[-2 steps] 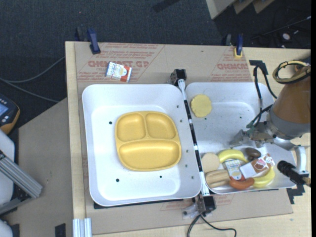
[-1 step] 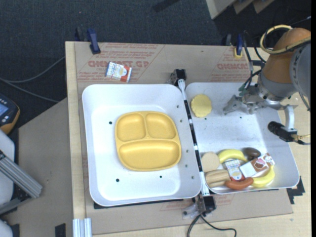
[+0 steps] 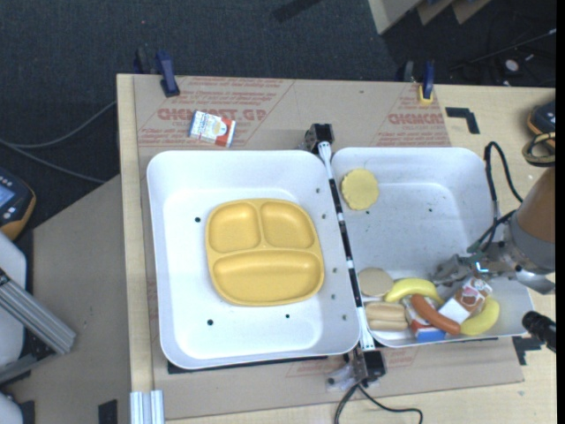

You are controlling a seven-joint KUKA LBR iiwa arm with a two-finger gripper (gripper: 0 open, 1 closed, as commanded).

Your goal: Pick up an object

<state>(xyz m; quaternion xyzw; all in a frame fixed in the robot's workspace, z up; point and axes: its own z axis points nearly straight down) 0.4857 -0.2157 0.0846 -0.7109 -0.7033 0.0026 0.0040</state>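
A pile of toy food lies in the near right corner of the right bin: a yellow banana, a red sausage, a tan bun, a beige round piece, a white block, a small red and white item and a yellow piece. A flat yellow disc rests alone near the bin's far left corner. My gripper hangs low over the right end of the pile, just above the red and white item. Nothing visibly sits in its grasp.
The left bin holds a yellow divided plate. A small red and white box lies on the bench behind it. Blue clamps stand at the bench's far edge. A cable runs along the right bin's right wall.
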